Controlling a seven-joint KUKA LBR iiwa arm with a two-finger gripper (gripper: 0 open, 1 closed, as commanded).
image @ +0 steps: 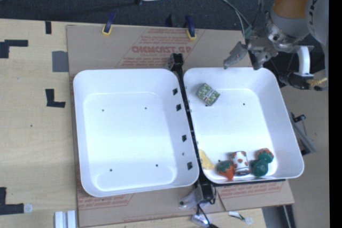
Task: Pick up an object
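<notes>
The claw (243, 59) hangs spread wide and grasping nothing above the right bin's (283, 109) 1 o'clock rim. A green patterned block (207, 94) lies at the bin's 11 o'clock. Small toys (243, 163) crowd at 6 o'clock, overlapping and hard to distinguish.
</notes>
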